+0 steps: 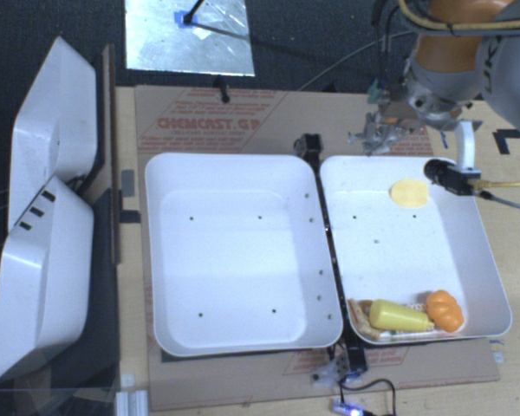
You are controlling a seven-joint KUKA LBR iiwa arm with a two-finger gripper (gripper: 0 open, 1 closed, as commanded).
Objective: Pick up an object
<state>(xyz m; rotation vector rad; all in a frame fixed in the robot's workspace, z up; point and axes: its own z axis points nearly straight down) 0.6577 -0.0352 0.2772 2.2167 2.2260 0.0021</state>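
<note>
Camera view: red "CHEMCAST" print marks the cardboard (210, 121). The gripper (380, 137) hangs behind the right bin (477, 232), which holds a yellow disc (409, 193), yellow bottle (399, 315) and orange toy (445, 309).

Two bins sit side by side on the bench, touching along their inner walls. In the right bin (485, 258) a flat disc (409, 193) lies near the far wall, well apart from a cone-shaped piece (397, 315) and a small pumpkin (445, 310) just beside each other along the near wall. The gripper (380, 137) hangs just behind that bin's far-left corner. The left bin (160, 232) sits beside it.
</note>
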